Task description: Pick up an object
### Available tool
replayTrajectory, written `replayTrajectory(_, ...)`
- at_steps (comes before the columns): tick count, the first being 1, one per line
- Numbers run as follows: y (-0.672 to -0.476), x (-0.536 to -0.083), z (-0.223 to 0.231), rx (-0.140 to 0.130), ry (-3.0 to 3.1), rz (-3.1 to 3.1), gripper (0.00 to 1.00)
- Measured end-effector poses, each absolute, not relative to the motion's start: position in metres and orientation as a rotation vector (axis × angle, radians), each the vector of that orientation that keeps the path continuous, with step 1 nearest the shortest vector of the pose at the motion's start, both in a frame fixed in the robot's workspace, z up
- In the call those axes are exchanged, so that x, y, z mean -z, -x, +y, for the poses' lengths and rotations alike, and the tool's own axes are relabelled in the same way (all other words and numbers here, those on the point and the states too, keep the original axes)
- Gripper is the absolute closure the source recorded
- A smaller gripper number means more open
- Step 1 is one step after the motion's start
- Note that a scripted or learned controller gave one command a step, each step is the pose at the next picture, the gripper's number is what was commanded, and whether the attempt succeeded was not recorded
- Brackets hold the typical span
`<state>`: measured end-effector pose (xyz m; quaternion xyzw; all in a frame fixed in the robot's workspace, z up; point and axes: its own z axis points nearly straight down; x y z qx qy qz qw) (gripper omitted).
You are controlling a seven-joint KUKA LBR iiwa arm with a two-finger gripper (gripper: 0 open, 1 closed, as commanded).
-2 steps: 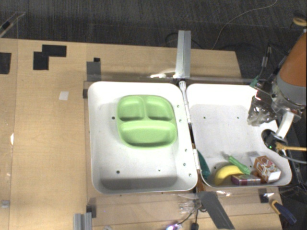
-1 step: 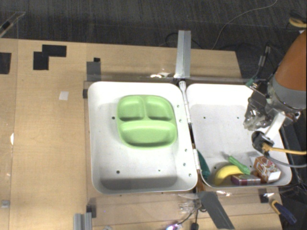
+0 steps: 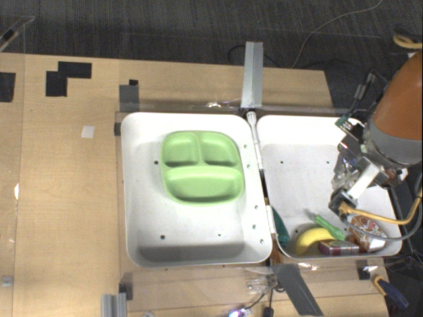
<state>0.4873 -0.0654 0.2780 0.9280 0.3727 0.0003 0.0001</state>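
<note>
In the camera view, a missed grasp is judged the main risk. The banana (image 3: 308,238), a green item (image 3: 329,224) and what seem to be packets (image 3: 363,230) are crowded into the lower corner of the right bin (image 3: 297,170), so two may be caught together or one knocked aside. The end effector (image 3: 344,174) is seen at the right of the frame, over that bin. Whether it is released or clenched cannot be told. The banana lies below it and slightly left, near but apart.
</note>
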Motion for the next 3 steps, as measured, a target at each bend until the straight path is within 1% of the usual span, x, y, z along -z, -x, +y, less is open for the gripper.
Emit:
replayTrajectory(1, -0.487, -0.292, -0.07, 0.0, -2.99, 0.961, 1.0)
replayTrajectory(2, -0.488, -0.281, -0.066, -0.003, -3.038, 0.798, 1.0)
replayTrajectory(3, -0.487, -0.275, -0.079, -0.001, -3.106, 0.472, 1.0)
